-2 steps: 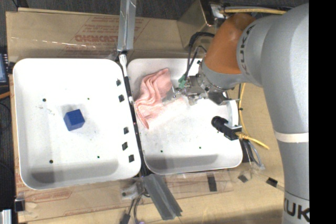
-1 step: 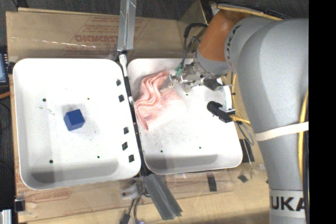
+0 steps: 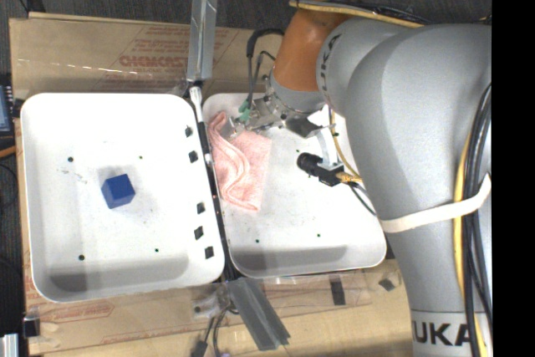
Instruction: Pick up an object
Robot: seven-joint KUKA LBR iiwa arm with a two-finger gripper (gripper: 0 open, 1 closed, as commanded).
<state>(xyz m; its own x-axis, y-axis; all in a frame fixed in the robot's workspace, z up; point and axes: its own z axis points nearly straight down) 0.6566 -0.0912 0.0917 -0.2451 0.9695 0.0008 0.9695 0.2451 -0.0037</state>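
1. The gripper (image 3: 244, 118) is low in the right bin (image 3: 288, 251), at its far left corner. It sits at the upper end of the pink cloth (image 3: 240, 163), probably because the program chose the cloth as the object to pick.
2. I cannot tell if the jaws are apart or together; the wrist and cables hide them.
3. The cloth lies crumpled along the left wall of the right bin. A soft, flat thing so close to a wall is, I think, difficult to pinch.
4. A blue cube (image 3: 119, 190) rests alone in the left bin (image 3: 50, 280), well apart from the arm.
5. Both bins stand side by side on the bench (image 3: 100, 46).
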